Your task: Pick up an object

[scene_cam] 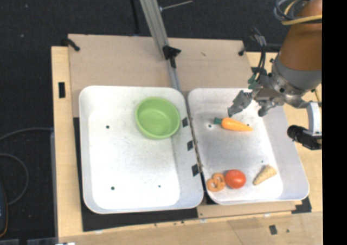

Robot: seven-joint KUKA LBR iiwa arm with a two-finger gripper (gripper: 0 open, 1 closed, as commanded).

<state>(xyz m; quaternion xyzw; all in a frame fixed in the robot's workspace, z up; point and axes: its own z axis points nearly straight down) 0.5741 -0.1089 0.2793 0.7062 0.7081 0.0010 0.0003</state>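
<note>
While the arm reaches in from the right of the frame, its gripper [251, 104] hangs over the upper part of the right bin [282, 184] with its two fingers spread apart and nothing between them. Just below those fingers, slightly left of the gap, lies a toy carrot [236, 125], its orange body pointing right and its green end to the left. This looks like the approach step of a pick, with the carrot the likeliest target. The next move would call for centring the spread fingers across the carrot's narrow body, descending to the bin floor and closing. Lower in the same bin sit a red tomato [235, 179], an orange pretzel-shaped piece [216, 182] touching it, and a tan wedge [265, 174] near the lower right. A green bowl [157, 117] stands in the left bin [108, 184], well apart from the gripper.
</note>
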